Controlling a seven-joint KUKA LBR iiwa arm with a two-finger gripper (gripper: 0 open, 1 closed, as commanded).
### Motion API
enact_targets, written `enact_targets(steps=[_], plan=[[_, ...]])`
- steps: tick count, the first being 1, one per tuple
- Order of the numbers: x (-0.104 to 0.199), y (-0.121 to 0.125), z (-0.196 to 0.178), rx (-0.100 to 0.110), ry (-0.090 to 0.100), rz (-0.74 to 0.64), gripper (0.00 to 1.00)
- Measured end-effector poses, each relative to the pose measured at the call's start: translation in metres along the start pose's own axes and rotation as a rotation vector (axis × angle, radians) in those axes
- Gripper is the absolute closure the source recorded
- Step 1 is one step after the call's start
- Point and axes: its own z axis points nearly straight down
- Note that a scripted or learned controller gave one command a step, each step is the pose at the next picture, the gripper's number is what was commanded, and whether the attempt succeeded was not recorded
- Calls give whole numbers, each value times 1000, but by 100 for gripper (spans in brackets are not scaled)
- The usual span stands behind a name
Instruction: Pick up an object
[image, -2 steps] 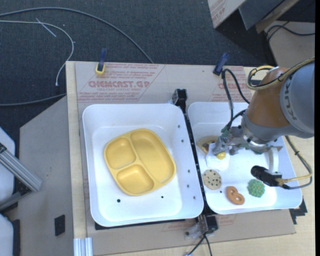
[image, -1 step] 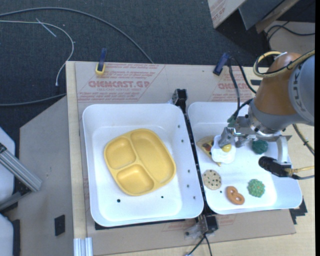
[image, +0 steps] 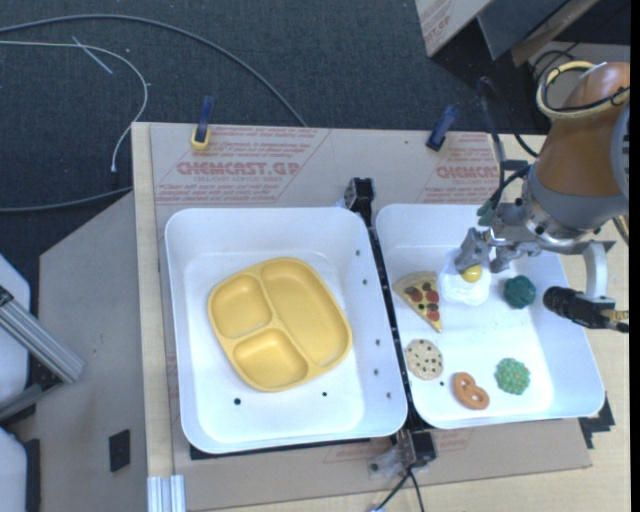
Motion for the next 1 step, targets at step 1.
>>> enact_targets(steps=[1], plan=[[0,1,-2,6,1,0,100]])
